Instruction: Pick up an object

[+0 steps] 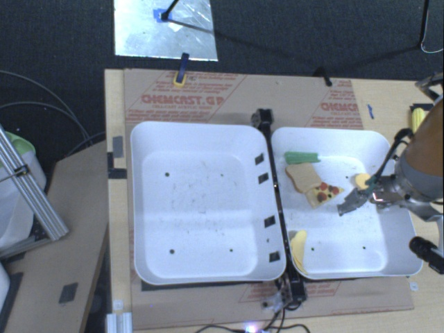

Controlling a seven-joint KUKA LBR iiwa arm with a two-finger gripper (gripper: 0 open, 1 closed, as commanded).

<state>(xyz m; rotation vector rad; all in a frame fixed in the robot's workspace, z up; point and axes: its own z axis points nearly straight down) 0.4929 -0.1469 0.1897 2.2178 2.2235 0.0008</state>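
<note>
Hovering low over the right bin, the fingers pointed toward the toy pizza slice and stood just beside its right edge, with nothing visibly between them; whether they were spread or closed I could not tell, since the tips were small and dark against the white floor. The pizza slice lay near the middle of that bin, its crust toward the dividing wall and its topping side toward the arm. Just above it lay a green strip, close to the slice but seemingly apart from it. A small yellow piece sat beside the wrist, and another pale yellow object rested against the bin's lower left corner. The left bin stood alongside on the tabletop. Behind the fingers, the grey arm reached in from the right. Judging by this, the step in hand was the approach, with no grasp made. The next move would call for centring over the slice, or over the yellow piece, then dropping squarely before closing, as a flat slice gives little to grip.
</note>
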